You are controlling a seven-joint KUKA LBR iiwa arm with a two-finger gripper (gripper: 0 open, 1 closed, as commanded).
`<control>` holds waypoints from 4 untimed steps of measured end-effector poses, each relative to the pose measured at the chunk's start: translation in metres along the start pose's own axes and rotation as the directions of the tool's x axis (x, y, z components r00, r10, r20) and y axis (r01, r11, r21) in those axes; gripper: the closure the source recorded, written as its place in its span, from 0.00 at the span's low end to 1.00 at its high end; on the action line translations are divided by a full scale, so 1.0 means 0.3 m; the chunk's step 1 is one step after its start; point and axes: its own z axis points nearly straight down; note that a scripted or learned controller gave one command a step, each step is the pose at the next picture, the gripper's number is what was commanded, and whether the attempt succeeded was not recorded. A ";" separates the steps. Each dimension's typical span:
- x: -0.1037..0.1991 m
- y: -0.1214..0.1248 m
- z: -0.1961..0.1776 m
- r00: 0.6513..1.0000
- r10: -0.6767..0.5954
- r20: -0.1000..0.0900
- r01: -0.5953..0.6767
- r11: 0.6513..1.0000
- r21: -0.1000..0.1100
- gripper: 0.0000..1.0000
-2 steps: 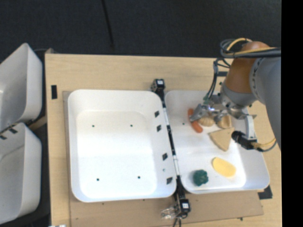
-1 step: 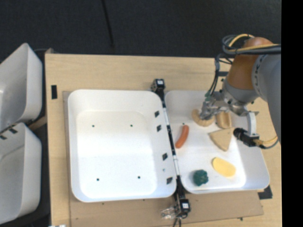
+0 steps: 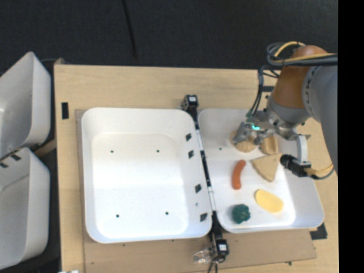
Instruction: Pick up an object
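Note:
My gripper [image 3: 248, 133] hangs low over the far part of the right bin [image 3: 304, 206]. Directly beneath its tip lies a small tan lump [image 3: 245, 147], with a second tan piece [image 3: 270, 145] just to its right. A tan wedge [image 3: 266, 168] rests in front of those. Near the bin's middle is an orange-red sausage shape [image 3: 238, 174]. Toward the front edge sit a yellow oval [image 3: 268, 201] and a dark green lump [image 3: 241, 213]. I cannot tell whether the gripper touches the tan lump.
The left bin [image 3: 139, 172] sits beside the right one, split from it by a ridge with black clips [image 3: 200, 152]. The grey arm with its orange band [image 3: 296, 84] and cables comes in from the right. White containers [image 3: 23, 152] stand left of the bench.

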 end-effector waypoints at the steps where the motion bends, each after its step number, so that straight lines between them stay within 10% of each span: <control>1: 0.215 -0.183 0.070 1.000 -0.006 -0.012 0.007 1.000 0.026 0.00; 2: 0.096 -0.224 0.066 1.000 0.001 -0.007 -0.001 1.000 0.022 0.00; 3: 0.099 -0.217 0.029 1.000 0.006 -0.008 -0.006 1.000 0.017 1.00; 4: 0.260 -0.330 -0.291 1.000 -0.008 -0.010 0.008 1.000 0.013 1.00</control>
